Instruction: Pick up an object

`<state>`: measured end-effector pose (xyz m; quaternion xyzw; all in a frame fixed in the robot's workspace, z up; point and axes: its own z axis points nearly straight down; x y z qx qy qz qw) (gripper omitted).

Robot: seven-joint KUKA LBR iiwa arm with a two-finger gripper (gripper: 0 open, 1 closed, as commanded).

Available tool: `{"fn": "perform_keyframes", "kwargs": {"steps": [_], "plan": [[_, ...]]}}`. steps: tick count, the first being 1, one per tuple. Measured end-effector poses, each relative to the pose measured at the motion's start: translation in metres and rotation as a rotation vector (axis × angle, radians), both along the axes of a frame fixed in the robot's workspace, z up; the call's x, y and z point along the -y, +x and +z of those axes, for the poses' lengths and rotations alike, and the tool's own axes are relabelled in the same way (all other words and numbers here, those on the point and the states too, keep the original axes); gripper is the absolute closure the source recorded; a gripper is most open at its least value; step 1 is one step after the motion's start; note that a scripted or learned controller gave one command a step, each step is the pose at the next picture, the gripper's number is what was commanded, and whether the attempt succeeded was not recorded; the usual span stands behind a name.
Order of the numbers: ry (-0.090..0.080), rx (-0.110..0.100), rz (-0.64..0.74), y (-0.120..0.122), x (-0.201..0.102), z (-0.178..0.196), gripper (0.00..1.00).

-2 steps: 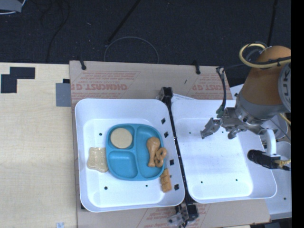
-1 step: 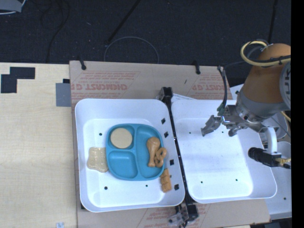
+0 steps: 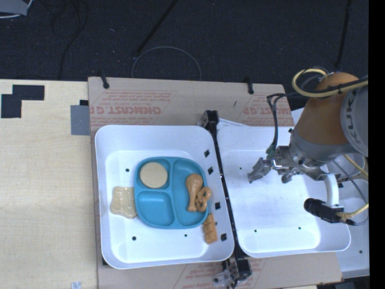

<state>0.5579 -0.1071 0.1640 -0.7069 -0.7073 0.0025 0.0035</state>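
Observation:
My gripper (image 3: pixel 272 173) hangs over the right bin (image 3: pixel 283 236), near its upper middle, with its two fingers spread open and nothing between them. The objects lie in the left bin (image 3: pixel 114 143). A blue divided plate (image 3: pixel 162 212) holds a round tan disc (image 3: pixel 153 174) in its upper left compartment and a knobbly tan piece (image 3: pixel 197 192) in its right compartment. A pale toast-like slice (image 3: pixel 123 201) lies on the bin floor against the plate's left side. A small brown chunk (image 3: pixel 209 229) sits by the plate's lower right corner.
A black divider rail (image 3: pixel 219 185) runs between the two bins. The arm's orange band (image 3: pixel 328 110) and cables (image 3: pixel 334 191) overhang the right bin's right side. Cardboard (image 3: pixel 150 104) lies under both bins, with a wooden bench top (image 3: pixel 42 179) to the left.

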Motion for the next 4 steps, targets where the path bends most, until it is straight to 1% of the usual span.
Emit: {"fn": "perform_keyframes", "kwargs": {"steps": [1, 2, 3, 4], "plan": [[0.0, -0.001, -0.001, 0.005, 0.0, -0.062, 0.0], [0.0, 0.003, -0.002, 0.004, -0.001, -0.077, 0.0], [-0.001, 0.003, -0.007, 0.004, 0.001, -0.066, 1.0], [-0.001, 0.007, -0.008, 0.004, 0.003, -0.025, 1.0]]}}
